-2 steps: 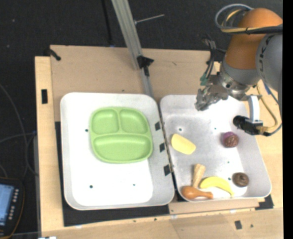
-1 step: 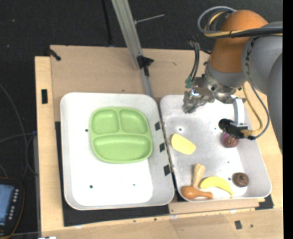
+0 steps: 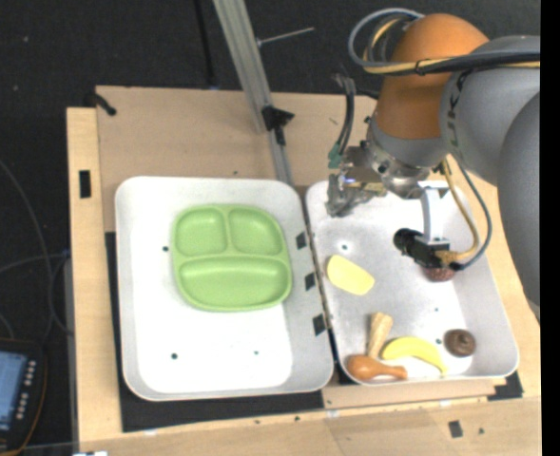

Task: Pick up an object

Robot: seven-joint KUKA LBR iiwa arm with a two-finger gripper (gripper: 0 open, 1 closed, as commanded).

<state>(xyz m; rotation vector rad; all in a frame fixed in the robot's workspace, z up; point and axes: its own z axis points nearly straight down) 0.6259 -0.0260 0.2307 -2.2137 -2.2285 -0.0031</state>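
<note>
Grey arm [image 3: 493,103], orange band, seemingly looped cables

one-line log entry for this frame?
arm: over right bin far-left corner | claw: grip state unclear, nothing seen held | right bin: yellow piece, banana, brown donut | left bin: green divided plate

bins [image 3: 146,283] white | tray [image 3: 232,257] light green | banana [image 3: 415,352] yellow | arm band [image 3: 422,74] orange

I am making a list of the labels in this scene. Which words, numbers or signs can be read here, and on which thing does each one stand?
There is no text that can be read.
The screen at the lower left glows blue, but its content is too small and blurred to read.
The green plate, the white bins and the arm bear no visible writing.
</note>
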